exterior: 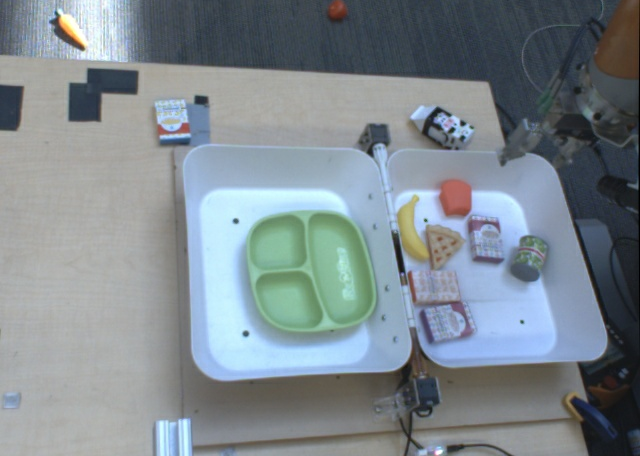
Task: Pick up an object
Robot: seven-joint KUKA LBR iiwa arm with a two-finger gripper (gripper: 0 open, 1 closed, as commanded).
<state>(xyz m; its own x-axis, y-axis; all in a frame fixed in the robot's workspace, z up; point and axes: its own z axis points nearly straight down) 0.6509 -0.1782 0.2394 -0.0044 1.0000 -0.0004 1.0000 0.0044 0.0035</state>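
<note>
Left bin (196,244): held one light-green divided plate (310,272), three compartments, nothing in them.

Right bin (565,294): all the pickable pieces lay here.
- Toy banana (408,227) lay against the inner wall. It looked smooth and curved, and I judged it would slip.
- Pizza-slice toy (443,244) lay just beside the banana. It was flat, with little to pinch.
- Two small cartons, (435,287) and (447,322), lay flat toward the near side, touching each other.
- Red block (455,196) stood apart at the far side. It looked light and stiff, with flat parallel faces. I judged it the best take, across the short sides.
- A third carton (487,239) lay near the middle.
- Small tin can (528,257) lay tilted. It looked rigid and likely to roll, so I would grip it across the round body.

Gripper (545,136): hung over the bin's far right corner, holding nothing I could see. I could not tell whether the claw was apart or together.
</note>
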